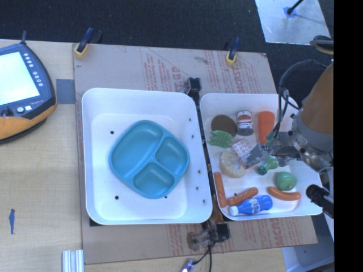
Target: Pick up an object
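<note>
Hovering low over the crowded right bin (211,152), the end effector (265,152), grip state unclear, could nudge the green bottle (267,165) or snag two items.

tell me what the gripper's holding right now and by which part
It cannot be told. The gripper is low in the right bin, among the clear packet, the small green bottle and the carrot, but no item is seen clearly between its fingers.
</note>
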Controlling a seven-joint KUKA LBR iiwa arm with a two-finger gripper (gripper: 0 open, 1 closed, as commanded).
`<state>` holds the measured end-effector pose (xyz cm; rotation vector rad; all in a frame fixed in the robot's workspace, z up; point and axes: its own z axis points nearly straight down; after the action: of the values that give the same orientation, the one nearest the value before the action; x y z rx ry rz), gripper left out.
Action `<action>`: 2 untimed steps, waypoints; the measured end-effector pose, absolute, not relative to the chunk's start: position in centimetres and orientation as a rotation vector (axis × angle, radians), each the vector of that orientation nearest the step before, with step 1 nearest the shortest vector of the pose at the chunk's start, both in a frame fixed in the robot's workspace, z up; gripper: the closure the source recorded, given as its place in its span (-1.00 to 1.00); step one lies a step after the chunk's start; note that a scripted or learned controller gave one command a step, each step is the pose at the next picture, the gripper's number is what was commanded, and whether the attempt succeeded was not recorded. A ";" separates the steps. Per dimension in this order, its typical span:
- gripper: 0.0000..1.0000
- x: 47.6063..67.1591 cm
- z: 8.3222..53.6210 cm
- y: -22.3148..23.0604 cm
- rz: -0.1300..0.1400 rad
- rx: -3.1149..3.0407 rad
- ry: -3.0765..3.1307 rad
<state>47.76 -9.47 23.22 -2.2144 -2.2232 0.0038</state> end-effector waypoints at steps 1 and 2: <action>-1.00 55.0 12.0 -14.7 0.008 -2.214 -2.223; -1.00 62.7 9.1 -16.0 0.004 -2.215 -2.223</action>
<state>62.68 -16.00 9.14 -2.2149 -2.2233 0.0042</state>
